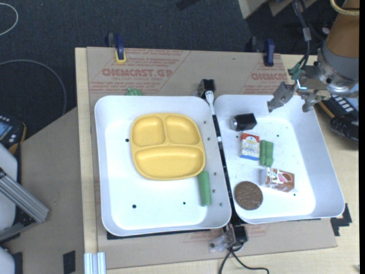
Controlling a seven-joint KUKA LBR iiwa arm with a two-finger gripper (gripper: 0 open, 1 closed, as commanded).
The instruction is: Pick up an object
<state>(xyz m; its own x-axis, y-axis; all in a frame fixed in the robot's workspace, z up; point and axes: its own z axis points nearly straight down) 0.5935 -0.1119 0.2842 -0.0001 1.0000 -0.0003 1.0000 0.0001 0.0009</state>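
Biggest thing you've got is the yellow plate (167,146) in the left bin (108,164): stiff, light, slick plastic, too wide to pinch except at the rim. In the right bin (319,170), the brown disc (248,194) lies flat, hard to grip. The little carton (250,145) looks light and boxy, so squeeze its sides. The black block (244,121) is your smallest. Your gripper (292,99) hovers spread open, grasping nothing, over that bin's back edge.
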